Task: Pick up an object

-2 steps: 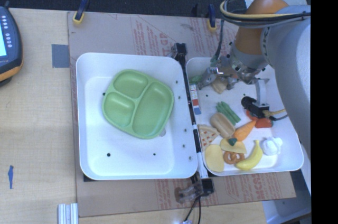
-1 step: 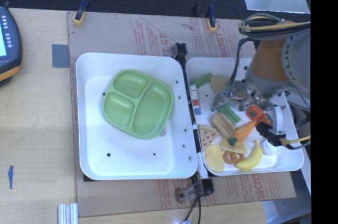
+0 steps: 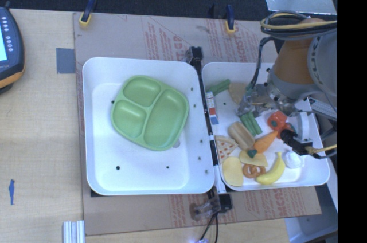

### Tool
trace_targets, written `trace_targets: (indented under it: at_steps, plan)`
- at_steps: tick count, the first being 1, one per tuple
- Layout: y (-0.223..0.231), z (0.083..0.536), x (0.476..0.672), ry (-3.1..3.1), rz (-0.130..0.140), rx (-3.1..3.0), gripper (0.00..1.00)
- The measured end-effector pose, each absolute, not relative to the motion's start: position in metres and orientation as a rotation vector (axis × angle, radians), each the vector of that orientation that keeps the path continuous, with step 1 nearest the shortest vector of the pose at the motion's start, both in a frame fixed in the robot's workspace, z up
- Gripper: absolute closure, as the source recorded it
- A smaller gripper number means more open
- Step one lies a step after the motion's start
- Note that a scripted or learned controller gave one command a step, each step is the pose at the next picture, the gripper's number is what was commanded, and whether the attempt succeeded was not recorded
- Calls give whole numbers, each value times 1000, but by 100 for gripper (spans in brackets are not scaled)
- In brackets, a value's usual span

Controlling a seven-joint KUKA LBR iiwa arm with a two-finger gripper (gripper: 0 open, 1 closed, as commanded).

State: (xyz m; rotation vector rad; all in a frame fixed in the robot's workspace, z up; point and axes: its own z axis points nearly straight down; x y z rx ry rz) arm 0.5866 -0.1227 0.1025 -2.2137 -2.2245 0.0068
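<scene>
Looking down past the orange band, we find the gripper (image 3: 256, 100) low inside the right bin (image 3: 321, 177), but the wrist hides its tip, so we cannot tell how it is set or whether anything is caught there. Just beneath it lies a green stick-shaped piece (image 3: 250, 123), the likeliest target in our judgement, since the tool hangs almost directly over it. A little farther out sit a brown roll (image 3: 241, 134), a carrot (image 3: 265, 142) and a red tomato-like toy (image 3: 277, 120). Farther again, a banana (image 3: 273, 171) rests by the bin's near rim. Well beyond the fingers, the left bin (image 3: 97, 173) carries a green divided plate (image 3: 150, 113), untouched by this attempt.
</scene>
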Motion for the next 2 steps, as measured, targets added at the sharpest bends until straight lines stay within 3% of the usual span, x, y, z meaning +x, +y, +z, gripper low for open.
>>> trace_targets:
  at_steps: [1,2]
  plan:
    - [-143,176,515,-2220,2,-2221,100]
    - [-99,220,536,-2231,-4,-2212,100]
